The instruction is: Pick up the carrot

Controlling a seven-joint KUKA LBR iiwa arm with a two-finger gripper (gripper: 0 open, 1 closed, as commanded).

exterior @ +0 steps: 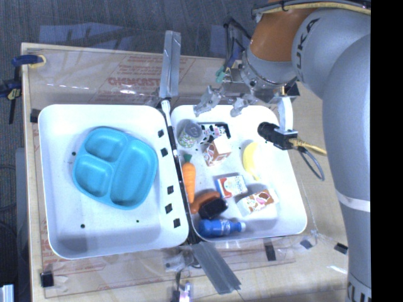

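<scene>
Against left wall of right bin, camera view: carrot lies lengthwise, orange-black toy touching its lower end, small box near its tip. Your risk: wall blocks one finger, jaws catch neighbour or skid off. Jaws spread, holding nothing, hover over bin's far rim, well apart from carrot; arm reaches from right, wrist bent down.

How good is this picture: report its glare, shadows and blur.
Camera view: glare streaks the clear sheet behind the left bin; soft shadow pools in that bin's near corner under the blue tray; the carrot and blue bottle read fairly sharp; the gripper looks slightly soft; the arm is evenly lit.
</scene>
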